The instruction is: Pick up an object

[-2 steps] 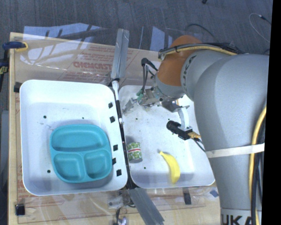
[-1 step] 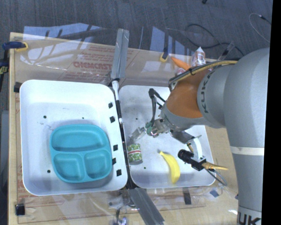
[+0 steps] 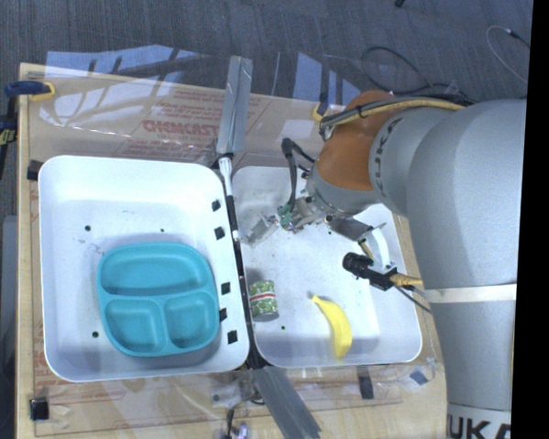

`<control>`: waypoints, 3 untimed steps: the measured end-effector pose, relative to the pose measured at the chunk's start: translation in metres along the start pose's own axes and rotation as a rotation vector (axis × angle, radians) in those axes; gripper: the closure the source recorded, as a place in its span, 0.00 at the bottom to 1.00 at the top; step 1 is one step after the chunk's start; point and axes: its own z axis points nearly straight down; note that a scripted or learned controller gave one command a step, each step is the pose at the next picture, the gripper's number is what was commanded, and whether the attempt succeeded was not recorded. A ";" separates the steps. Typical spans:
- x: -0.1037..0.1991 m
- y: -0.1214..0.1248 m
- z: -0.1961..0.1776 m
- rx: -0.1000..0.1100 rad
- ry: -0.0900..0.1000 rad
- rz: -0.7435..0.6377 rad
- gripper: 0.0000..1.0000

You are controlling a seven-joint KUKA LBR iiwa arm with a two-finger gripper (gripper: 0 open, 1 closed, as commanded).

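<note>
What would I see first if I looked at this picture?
The huge grey robot arm with its orange band fills the right side, and its gripper reaches down into the back of the right bin. A bright yellow banana lies near that bin's front, with a small green can to its left by the divider. In the left bin sits a big turquoise tray with three compartments.

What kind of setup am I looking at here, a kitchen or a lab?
Most likely a lab test bench: two white bins side by side on a board over carpet, loose cables, and toy-like props such as a banana and teal divided tray.
</note>
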 end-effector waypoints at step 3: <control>0.049 -0.063 -0.002 -0.002 -0.007 -0.075 0.00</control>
